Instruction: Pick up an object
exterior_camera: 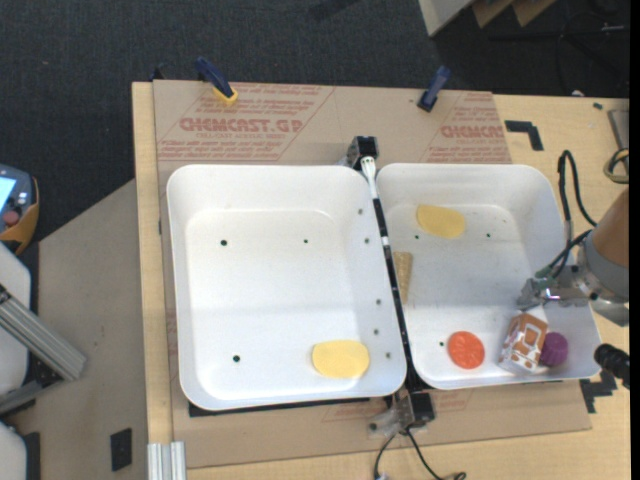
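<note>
Two shallow white bins sit side by side on a cardboard-covered bench (300, 118), and the pincer (540, 293) hangs at the right edge of the right bin (480, 180), reaching in from that side. Whether it is released or clenched cannot be told, since its tips are small and blurred against the bin wall; nothing can be seen between them.

Just below the pincer, near the front right corner, lies a small orange-and-white patterned packet (525, 341), with a purple ball (555, 348) touching its right side. Left of the packet and a little apart rests an orange-red disc (465, 349). Up and to the left of the pincer, toward the back of the same bin, lies a pale yellow oval piece (440, 221). A tan wedge (402, 268) rests against the divider between the bins.

Well away to the left, in the left bin (260, 183), a second yellow oval (340, 359) lies near the front wall.
</note>
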You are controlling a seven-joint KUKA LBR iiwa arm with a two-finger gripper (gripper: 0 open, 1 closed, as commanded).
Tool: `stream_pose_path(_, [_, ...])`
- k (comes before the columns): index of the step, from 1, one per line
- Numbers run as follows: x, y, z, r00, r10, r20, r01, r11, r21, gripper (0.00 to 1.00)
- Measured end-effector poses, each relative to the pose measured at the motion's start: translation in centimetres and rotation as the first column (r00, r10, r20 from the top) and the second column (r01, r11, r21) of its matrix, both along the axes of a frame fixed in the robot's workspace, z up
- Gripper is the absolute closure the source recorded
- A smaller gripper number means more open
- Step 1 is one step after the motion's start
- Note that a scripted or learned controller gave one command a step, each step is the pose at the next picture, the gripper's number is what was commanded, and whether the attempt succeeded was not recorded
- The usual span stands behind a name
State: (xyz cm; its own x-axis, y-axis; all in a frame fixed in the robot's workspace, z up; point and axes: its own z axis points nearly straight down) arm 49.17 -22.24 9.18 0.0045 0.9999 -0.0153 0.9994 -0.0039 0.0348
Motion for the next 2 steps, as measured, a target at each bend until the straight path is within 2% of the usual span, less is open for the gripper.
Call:
stream_pose_path(1, [2.1, 7.9, 7.7, 1.0, 0.013, -0.024, -0.013, 1.0, 0.015, 1.0])
stream_pose_path(2, [-1.3, 11.7, -1.0, 0.999, 0.005, -0.036, -0.004, 1.0, 0.017, 1.0])
